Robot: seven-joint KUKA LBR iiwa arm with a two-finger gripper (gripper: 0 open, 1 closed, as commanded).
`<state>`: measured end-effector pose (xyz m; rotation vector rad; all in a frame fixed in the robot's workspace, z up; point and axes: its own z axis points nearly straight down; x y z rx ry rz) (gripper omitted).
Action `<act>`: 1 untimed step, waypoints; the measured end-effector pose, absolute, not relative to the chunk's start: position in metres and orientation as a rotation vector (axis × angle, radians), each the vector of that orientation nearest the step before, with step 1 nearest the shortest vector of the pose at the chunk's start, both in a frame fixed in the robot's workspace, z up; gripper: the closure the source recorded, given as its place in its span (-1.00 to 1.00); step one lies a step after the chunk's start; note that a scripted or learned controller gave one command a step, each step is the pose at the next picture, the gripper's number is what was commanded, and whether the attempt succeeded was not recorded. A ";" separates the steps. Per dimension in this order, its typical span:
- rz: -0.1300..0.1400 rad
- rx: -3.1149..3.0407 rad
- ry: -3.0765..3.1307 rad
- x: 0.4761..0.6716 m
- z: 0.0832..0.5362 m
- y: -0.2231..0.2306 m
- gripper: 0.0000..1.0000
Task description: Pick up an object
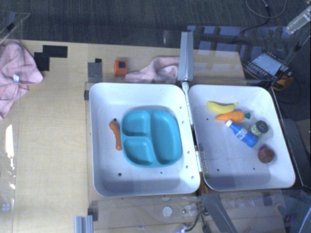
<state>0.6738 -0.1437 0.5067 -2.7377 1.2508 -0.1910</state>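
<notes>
Banana (pixel 221 106) touching carrot (pixel 230 116), bottle (pixel 242 133) beside

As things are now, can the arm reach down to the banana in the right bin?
Probably yes. The banana lies uncovered near the far side of the right bin, with only the carrot close beside it and nothing above it.

At the upper right edge of the frame, a pale grey, rounded stretch of what looks like my arm (pixel 300 22) slants in. It is too blurred to make out markings.
</notes>
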 end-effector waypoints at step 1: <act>-0.205 -2.725 1.251 0.676 0.519 -0.143 1.00</act>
